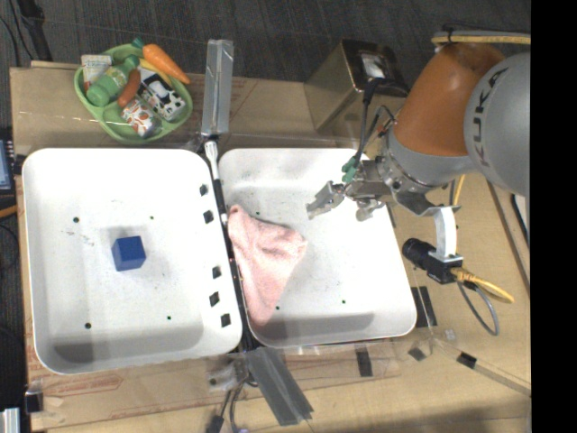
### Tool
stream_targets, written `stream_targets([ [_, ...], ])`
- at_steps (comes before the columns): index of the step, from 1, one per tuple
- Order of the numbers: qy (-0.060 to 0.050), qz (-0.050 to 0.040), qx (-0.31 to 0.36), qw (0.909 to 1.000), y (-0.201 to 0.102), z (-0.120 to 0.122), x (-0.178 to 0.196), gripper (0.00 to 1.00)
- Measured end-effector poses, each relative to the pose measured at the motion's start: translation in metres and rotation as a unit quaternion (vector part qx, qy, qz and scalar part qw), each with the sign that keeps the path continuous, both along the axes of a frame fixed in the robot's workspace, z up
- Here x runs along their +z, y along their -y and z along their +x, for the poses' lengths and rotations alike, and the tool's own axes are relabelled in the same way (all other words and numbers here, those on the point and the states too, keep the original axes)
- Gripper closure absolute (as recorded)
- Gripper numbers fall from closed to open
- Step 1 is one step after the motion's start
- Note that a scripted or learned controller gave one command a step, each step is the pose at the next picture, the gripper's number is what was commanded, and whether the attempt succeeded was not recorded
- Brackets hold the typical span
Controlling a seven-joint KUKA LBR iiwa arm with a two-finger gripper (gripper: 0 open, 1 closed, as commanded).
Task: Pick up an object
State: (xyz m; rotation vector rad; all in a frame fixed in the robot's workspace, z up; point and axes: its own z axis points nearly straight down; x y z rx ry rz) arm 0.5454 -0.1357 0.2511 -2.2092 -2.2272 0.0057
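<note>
Overhead, the right bin (388,314) serves as the landmark. A pink cloth (263,258) lies crumpled on its floor against the left wall, beside the divider that meets the left bin (54,332). The end effector (326,200) hangs over the upper middle of the right bin, reaching in from the bin's right side on the grey arm (469,115) with its orange band. Its fingers point toward the bin's left wall, and nothing can be seen between them; how far apart they stand I cannot tell, since they blur into one pale shape from this angle. The pink cloth lies below and to the left of the end effector, near it but apart, with bare white floor between the cloth's upper edge and the fingertips.

Left of the right bin, a blue cube (129,253) sits on the floor of the left bin, well apart from the end effector. Beyond that bin's far left corner, a green bowl (90,106) of toy food rests on the worktop (270,97).
</note>
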Motion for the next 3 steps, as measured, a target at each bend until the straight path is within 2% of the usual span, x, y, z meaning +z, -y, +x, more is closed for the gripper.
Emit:
stream_targets([
  [1, 0.003, -0.0001, 0.012, 0.9999, -0.025, -0.003, -0.159, 0.00],
  [2, 0.002, -0.0004, 0.015, 0.9999, -0.024, -0.003, -0.149, 1.00],
  [3, 0.002, 0.0000, 0.182, 0.9832, -0.049, 0.027, -0.059, 1.00],
])
